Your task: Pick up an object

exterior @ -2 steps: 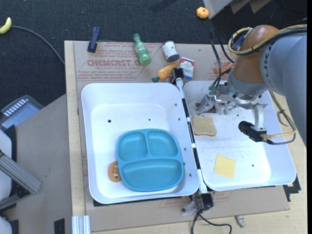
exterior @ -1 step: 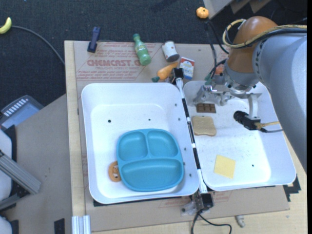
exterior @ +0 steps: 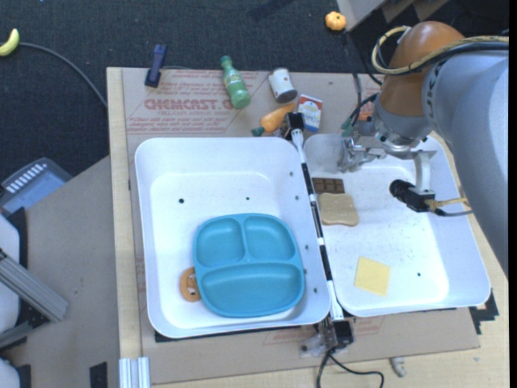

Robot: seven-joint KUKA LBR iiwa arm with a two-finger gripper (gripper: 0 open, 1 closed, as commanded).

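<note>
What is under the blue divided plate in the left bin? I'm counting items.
An orange pretzel-like piece pokes out from under the blue divided plate at its left edge. The plate covers the rest; anything else beneath is hidden.

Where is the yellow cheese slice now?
The yellow cheese slice lies in the right bin, near its front edge, below the toast slice.

Plenty of clutter is spotted up and to the left of the jaws. A small carton [exterior: 310, 111] is seen closest, with an orange carrot toy [exterior: 275, 120] just beside it and a white can [exterior: 282, 84] further back. A green bottle [exterior: 234, 83] is laid on the printed cardboard sheet [exterior: 186, 103]. A blue marker-ish thing [exterior: 155, 65] is found at the sheet's far-left edge. Way off left, a yellow banana [exterior: 8, 42] is left on the dark carpet [exterior: 81, 14].
</note>
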